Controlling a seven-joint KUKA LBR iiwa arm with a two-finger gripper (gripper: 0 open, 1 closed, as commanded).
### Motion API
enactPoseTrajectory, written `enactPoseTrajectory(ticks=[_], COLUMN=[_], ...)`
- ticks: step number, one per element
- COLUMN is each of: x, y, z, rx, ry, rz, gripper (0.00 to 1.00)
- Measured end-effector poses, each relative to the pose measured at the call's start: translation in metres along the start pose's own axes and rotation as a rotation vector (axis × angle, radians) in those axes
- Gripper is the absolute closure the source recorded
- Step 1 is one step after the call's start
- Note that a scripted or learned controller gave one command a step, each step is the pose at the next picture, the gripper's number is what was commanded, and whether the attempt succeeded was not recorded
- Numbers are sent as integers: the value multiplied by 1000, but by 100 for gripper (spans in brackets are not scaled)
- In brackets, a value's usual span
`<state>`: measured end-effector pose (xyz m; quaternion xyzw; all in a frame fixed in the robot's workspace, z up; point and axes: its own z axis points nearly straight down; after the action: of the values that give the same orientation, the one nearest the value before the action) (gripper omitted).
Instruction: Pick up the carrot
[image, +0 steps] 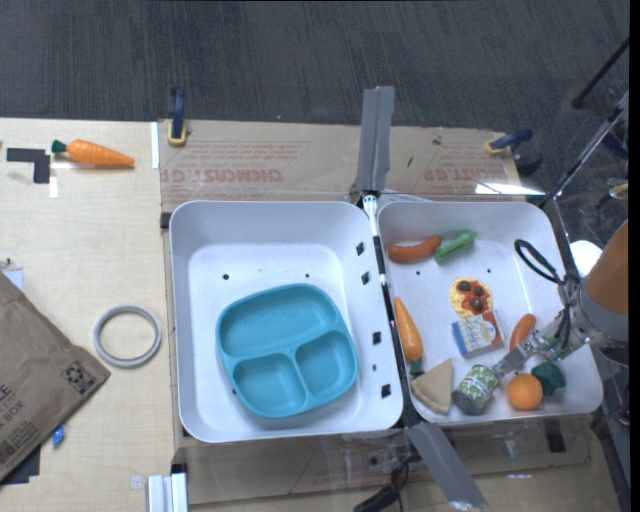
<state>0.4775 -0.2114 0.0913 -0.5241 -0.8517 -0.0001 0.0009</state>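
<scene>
While low over the right white bin (560, 235), metal two-finger gripper (530, 347) spread beside small orange carrot (521, 331), gripping nothing.

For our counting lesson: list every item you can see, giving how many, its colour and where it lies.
Bins: 2, white, side by side on bench.
Tray: 1, blue, three compartments, left bin.
Carrots: 3, orange; one on bench at far left, one along right bin's left wall, one near right bin's right wall.
Sausage: 1, orange-red, right bin, top.
Green piece: 1, beside sausage.
Pizza slice: 1, yellow, right bin, middle.
Carton: 1, blue and white, below pizza.
Can: 1, grey-green, right bin, bottom.
Orange: 1, beside can.
Bread: 1, tan, left of can.
Ring: 1, grey, bench left.
Hand: 1, grey, over right bin, near right-hand carrot.
</scene>
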Motion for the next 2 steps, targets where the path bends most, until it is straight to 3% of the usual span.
enactPoseTrajectory(ticks=[1, 2], x=[51, 85], y=[58, 76], z=[0, 0], rx=[-1, -1], ry=[-2, -2], rz=[-7, -348], gripper=[0, 0])
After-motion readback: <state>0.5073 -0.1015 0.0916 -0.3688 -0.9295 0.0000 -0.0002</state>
